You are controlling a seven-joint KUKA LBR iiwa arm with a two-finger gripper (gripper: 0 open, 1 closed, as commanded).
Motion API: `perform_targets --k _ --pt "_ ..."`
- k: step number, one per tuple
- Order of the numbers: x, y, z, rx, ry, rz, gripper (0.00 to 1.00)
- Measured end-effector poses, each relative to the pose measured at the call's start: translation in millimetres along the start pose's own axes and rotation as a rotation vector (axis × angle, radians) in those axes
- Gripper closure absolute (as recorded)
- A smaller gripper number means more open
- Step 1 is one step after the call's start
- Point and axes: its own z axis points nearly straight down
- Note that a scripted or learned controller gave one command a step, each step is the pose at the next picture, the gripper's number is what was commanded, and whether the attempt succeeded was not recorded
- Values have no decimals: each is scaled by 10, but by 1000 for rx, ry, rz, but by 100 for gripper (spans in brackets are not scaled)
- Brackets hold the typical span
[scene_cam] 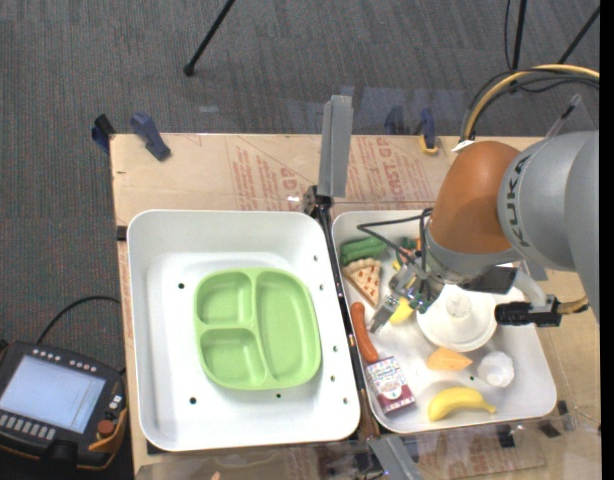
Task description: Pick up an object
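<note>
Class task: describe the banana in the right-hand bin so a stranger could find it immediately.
Start at the right bin, the one crowded with toy food. Go to its near edge; the banana lies there, right of the small carton. It alone is a curved, all-yellow crescent.

Gripper [395,306] low in right bin [543,392], near bin's left wall; pizza slice [367,281] just left of it, cucumber [363,249] behind that; hot dog [362,332] left and nearer camera; carton [391,383] in front; banana [459,402] front right; bowl [457,320] just right; divided plate [257,328] far left, in left bin [157,268].
</note>
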Motion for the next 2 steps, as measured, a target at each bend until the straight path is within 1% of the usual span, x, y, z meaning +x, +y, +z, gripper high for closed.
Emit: perform_targets --k 1,2 --pt "1 33 -120 -5 -2 -7 100" --pt "1099 300 -1065 -14 -4 75 100"
